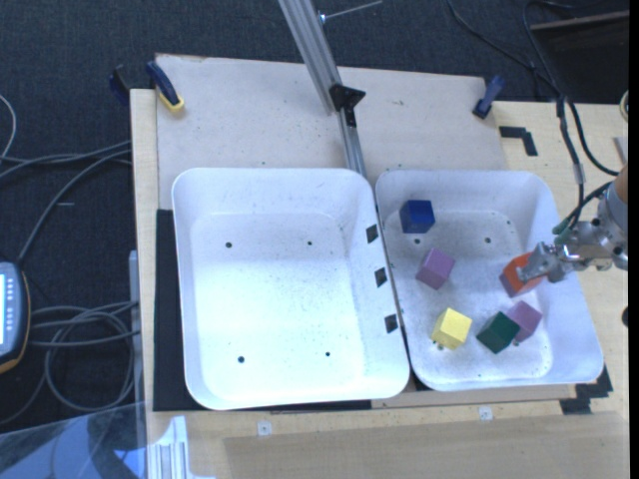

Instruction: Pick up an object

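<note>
Camera view looks down on two white bins side by side on the surface, the left bin (pixel 270 287) holding no blocks and the right bin (pixel 479 367) holding six. The gripper (pixel 547 265) reaches in from the right edge and sits low over the right side of that bin, its tip at the orange block (pixel 515 274), which lies near the bin's right wall. The block appears to be touching the fingers, perhaps partly between them, but the metal blurs together at this angle and I cannot tell how far apart they stand or whether they have closed on anything.

The other blocks: a blue block (pixel 416 216) near the top, a purple block (pixel 435 267) in the middle, a yellow block (pixel 452 328) lower down, and a green block (pixel 496 332) just beside a second purple block (pixel 525 318), both just below the orange one.

To do this step well, my judgement is that the orange block is the sensible target. The fingers should straddle it squarely, flat faces against flat faces, and go deep enough to catch the sides, not the top edge. A corner grip would likely let it twist out. The close should finish before any lift, and the lift should go straight up, clear of the neighbouring purple and green blocks and the sloped bin wall.
</note>
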